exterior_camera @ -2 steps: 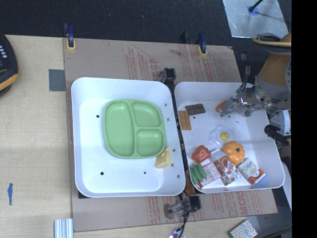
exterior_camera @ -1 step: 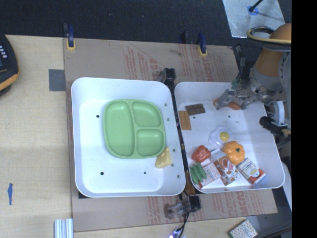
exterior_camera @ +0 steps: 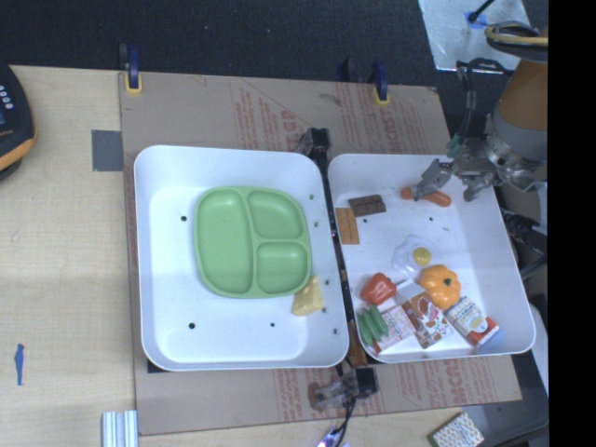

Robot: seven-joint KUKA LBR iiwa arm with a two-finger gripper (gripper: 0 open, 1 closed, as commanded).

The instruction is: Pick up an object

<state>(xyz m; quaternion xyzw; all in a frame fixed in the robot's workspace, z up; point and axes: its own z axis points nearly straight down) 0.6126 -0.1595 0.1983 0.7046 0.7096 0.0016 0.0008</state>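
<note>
Currently the nearest candidate for the pick is a small orange carrot-like piece [exterior_camera: 426, 195], lying on the floor of the right bin [exterior_camera: 484, 240] near its far edge. I see the gripper [exterior_camera: 456, 181] directly above and just beside it, fingers spread apart, one dark finger [exterior_camera: 432, 181] reaching down toward the orange piece and the other [exterior_camera: 477, 184] to its right. I cannot tell whether the finger touches the piece; nothing sits between the fingers.

Elsewhere in the right bin: a dark brown bar [exterior_camera: 366, 206] and a tan wooden block [exterior_camera: 346, 225] toward the left wall, a clear piece with a yellow centre [exterior_camera: 416, 254] mid-bin, and a cluster near the front, with an orange pepper [exterior_camera: 440, 286], a red piece [exterior_camera: 378, 289], a green item [exterior_camera: 372, 324] and several printed packets [exterior_camera: 426, 321].

Left bin [exterior_camera: 168, 250] holds a green divided plate [exterior_camera: 252, 241] and a pale yellow piece [exterior_camera: 307, 298] touching the plate's near right corner.

Both bins rest on a cardboard sheet [exterior_camera: 233, 110] clamped to the bench. The arm [exterior_camera: 521, 110] enters from the right, orange band visible.
</note>
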